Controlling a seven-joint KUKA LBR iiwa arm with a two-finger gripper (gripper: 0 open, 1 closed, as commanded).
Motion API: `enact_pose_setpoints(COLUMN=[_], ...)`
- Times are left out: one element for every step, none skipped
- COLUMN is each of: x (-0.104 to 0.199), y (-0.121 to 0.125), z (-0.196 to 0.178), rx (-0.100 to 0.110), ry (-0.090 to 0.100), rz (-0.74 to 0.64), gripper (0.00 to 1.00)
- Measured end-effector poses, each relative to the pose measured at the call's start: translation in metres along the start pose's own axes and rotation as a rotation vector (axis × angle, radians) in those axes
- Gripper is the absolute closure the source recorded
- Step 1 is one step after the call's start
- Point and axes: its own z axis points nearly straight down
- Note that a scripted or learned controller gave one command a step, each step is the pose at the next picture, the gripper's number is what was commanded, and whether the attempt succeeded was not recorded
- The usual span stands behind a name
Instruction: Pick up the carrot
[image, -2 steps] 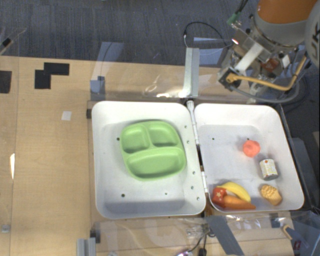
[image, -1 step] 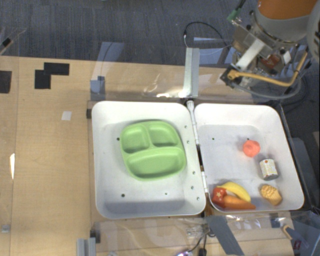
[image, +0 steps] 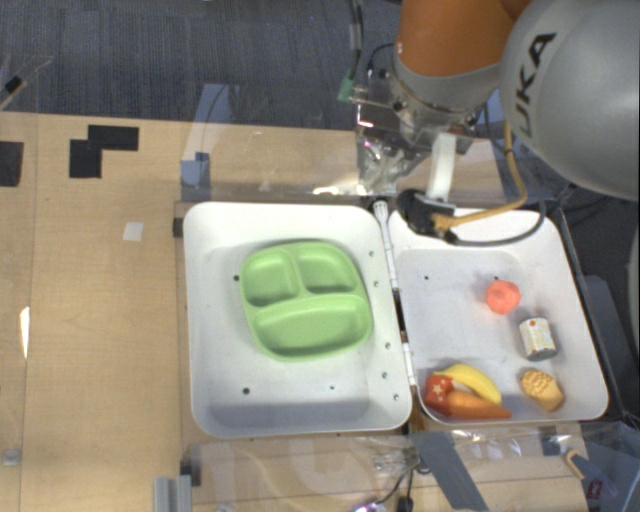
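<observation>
The carrot (image: 474, 405) is lying in the right bin's (image: 452, 320) near corner, its long axis running nine to three o'clock, touching the banana (image: 472, 381). The gripper (image: 400, 165) is hanging well apart at twelve o'clock, beyond the far rim; its state I cannot tell.

Carrot (image: 476, 405) lies beside banana (image: 472, 381), right bin (image: 560, 262).

You are seeing the grey arm (image: 570, 90) reaching in from the upper right, its orange band (image: 450, 35) showing above the wrist. The gripper (image: 385, 165) is hanging downward, blurred.
</observation>
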Motion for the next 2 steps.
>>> enact_pose_setpoints(x=[-0.069,-0.208], y=[0.046,0.063], z=[-0.057,-0.029], rx=[-0.004,-0.002], ry=[0.001,0.000], rz=[0.058,0.390], gripper=[1.00,1.00])
